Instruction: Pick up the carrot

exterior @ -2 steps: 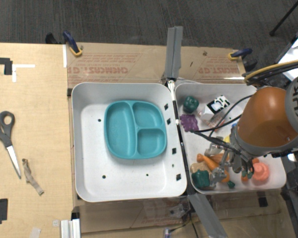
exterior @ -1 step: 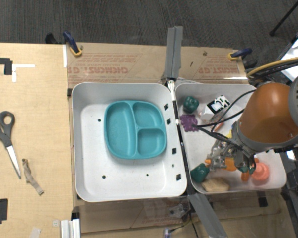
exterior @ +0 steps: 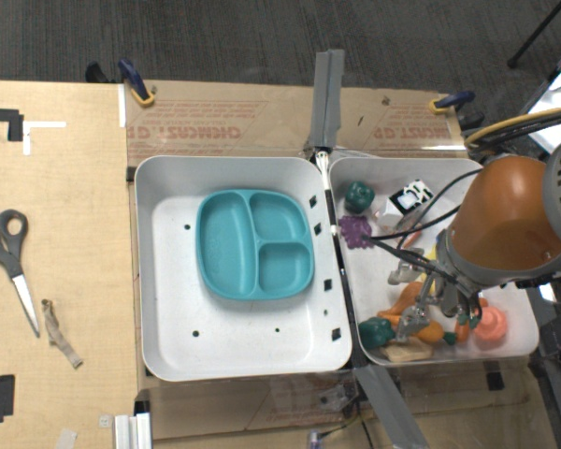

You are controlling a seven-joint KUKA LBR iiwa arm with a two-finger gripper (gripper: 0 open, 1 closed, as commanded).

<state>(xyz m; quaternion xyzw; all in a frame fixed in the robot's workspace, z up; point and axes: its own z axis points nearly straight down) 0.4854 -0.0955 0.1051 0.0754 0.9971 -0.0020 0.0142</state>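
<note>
Far off to the left of the fingers, a pair of scissors (exterior: 9, 255) lay on the bare table (exterior: 65, 185), with a small strip of scrap (exterior: 61, 335) just below them. Nearer in, the left bin (exterior: 159, 344) held a teal divided plate (exterior: 255, 244), flat and about centred, well apart from the arm's work. A grey divider bar (exterior: 327, 101) ran up between the two bins.

In the right bin (exterior: 379, 171), up and to the left of the fingers, sat a purple toy (exterior: 355, 231), with a dark green round piece (exterior: 359, 195) above it and a black-and-white block (exterior: 413, 196) further right. The fingers (exterior: 428, 305) hung low over the clutter at the bin's near side, under the arm's (exterior: 505, 218) orange band. Whether they were apart or closed, I could not tell; cables and the wrist hid too much.

The carrot (exterior: 407, 298) lay just to their left, orange and slanted, with more orange showing below them at about the same spot. A green piece (exterior: 376, 330) sat down-left of the fingers, a tan piece (exterior: 407, 351) beneath, and a pink toy (exterior: 492, 326) just to their right.
</note>
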